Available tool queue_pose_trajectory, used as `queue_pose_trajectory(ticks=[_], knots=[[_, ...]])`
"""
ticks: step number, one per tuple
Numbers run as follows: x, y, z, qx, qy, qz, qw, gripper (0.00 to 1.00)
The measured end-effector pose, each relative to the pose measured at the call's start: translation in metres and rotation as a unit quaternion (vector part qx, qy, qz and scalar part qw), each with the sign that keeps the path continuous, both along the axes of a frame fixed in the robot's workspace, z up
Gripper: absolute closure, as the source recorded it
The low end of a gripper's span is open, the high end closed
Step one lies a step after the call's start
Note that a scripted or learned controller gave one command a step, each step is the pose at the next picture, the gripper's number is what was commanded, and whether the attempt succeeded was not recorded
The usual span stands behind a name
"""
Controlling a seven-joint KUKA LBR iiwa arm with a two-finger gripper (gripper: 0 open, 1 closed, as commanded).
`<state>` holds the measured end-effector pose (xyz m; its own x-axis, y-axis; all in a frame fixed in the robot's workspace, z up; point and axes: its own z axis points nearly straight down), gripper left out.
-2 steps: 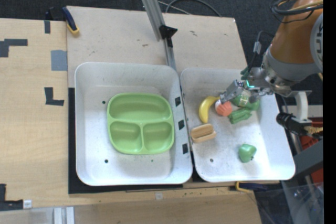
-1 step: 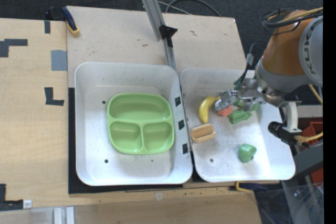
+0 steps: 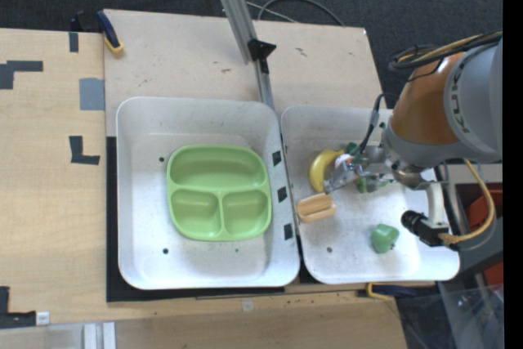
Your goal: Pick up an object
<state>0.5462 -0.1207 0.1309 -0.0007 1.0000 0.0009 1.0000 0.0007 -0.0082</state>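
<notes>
Tool low over the right bin, beside the yellow piece

Tool (image 3: 341, 173) sits low in the right bin (image 3: 343, 264), its tip just beside or touching a yellow rounded object (image 3: 321, 167), perhaps a banana-shaped toy. Whether its fingers are spread or pressed together I cannot tell; metal parts and wires blur the tip, and nothing shows clearly between them. A tan bun-like piece (image 3: 315, 208) lies just below the yellow one, near the wall between the bins, and a small green object (image 3: 383, 238) rests well apart toward the bin's lower right. The left bin (image 3: 131, 176) holds a green divided plate (image 3: 219, 192).

To do this step well, I would judge the yellow piece the likeliest target. The tool should straddle its narrow width rather than its length, and come down square, since the curved surface could slip out. The bun and the dividing wall lie close, so the fingers need room on that side.
</notes>
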Motion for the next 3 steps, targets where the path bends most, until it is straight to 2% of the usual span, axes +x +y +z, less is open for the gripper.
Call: queue_pose_trajectory(ticks=[1,2,3], knots=[[0.000,0.000,-0.043,-0.0011,-0.004,0.000,1.0000,0.00],[0.000,0.001,-0.032,-0.0003,-0.003,0.001,1.0000,1.00],[-0.007,0.000,0.027,-0.0009,-0.006,0.000,1.0000,1.00]])
